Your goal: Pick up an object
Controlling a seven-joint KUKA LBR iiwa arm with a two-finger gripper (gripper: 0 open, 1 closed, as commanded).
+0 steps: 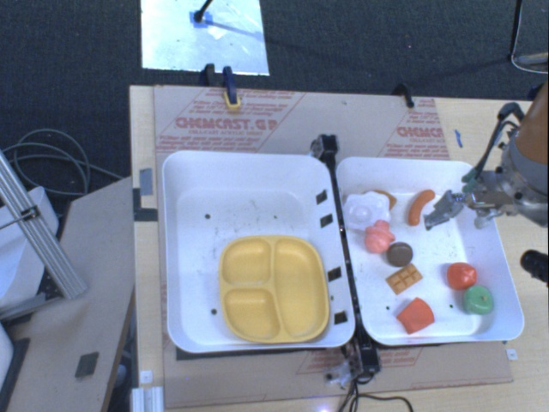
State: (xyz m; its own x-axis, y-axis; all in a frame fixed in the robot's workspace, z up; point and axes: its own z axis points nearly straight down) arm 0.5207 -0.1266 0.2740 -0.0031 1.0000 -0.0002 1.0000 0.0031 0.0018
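Observation:
The right bin (pixel 497 256) holds several toy foods: a white egg-like piece (pixel 367 206), an orange sausage (pixel 420 206), a pink piece (pixel 377 237), a brown round piece (pixel 400 252), a tan waffle square (pixel 404 277), a red tomato (pixel 461 274), a green apple (pixel 479 299) and a red-orange wedge (pixel 416 314). My gripper (pixel 461 213) hangs over the bin's upper right part, just right of the sausage and above the tomato. It is open, its fingers spread apart with nothing between them.
The left bin (pixel 197 196) carries a yellow divided plate (pixel 274 286) in its lower half. Black clips line the wall between the two bins (pixel 334 230). The arm (pixel 527 161) comes in from the right edge.

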